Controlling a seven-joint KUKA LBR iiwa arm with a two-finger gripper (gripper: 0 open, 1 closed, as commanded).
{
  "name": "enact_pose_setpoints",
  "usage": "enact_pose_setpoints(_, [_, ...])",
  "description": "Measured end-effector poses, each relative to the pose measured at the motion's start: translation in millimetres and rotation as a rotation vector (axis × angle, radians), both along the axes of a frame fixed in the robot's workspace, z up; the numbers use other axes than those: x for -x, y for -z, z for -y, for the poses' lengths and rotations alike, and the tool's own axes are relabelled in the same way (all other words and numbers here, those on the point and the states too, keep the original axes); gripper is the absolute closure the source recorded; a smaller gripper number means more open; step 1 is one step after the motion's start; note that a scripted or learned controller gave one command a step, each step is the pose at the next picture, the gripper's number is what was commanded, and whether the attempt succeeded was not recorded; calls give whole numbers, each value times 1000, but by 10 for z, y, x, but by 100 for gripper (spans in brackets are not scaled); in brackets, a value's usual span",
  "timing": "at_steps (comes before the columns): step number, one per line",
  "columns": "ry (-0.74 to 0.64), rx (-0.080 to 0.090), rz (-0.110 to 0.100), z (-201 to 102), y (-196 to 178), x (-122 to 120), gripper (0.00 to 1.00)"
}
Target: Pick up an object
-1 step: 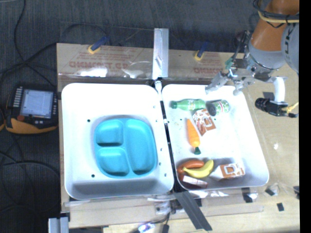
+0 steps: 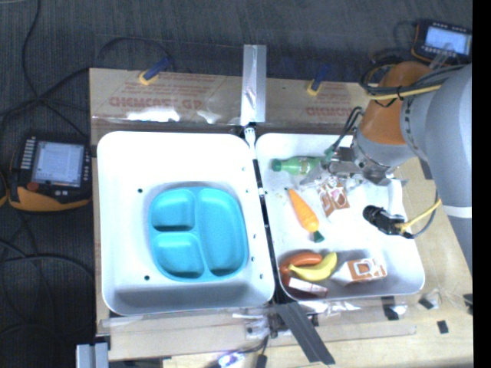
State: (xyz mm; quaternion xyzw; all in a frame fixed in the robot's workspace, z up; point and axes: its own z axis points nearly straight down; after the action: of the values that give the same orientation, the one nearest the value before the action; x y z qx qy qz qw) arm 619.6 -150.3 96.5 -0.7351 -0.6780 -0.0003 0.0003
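Observation:
The right bin (image 2: 406,271) holds a green bottle (image 2: 295,165) lying at its back, an orange carrot (image 2: 304,211) in the middle, and a brown snack packet (image 2: 334,198) beside the carrot. My gripper (image 2: 339,167) hangs low over the bin's back part. It sits just right of the bottle's cap end and directly above the packet. I cannot make out anything held in it. Along the front wall lie a banana (image 2: 319,265), a red fruit (image 2: 295,258), a small orange carton (image 2: 365,270) and a white tube (image 2: 307,287).
The left bin (image 2: 123,167) holds a blue divided tray (image 2: 198,231). A metal post (image 2: 254,83) stands behind the wall between the bins. A black cable plug (image 2: 381,218) hangs from the arm over the right bin. Handheld pendants rest on the floor at the left (image 2: 54,167) and back right (image 2: 445,41).

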Motion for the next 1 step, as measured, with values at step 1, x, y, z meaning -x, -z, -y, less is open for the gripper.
enact_pose_setpoints(1, [-3, -2, 0, -9, -93, -6, 100])
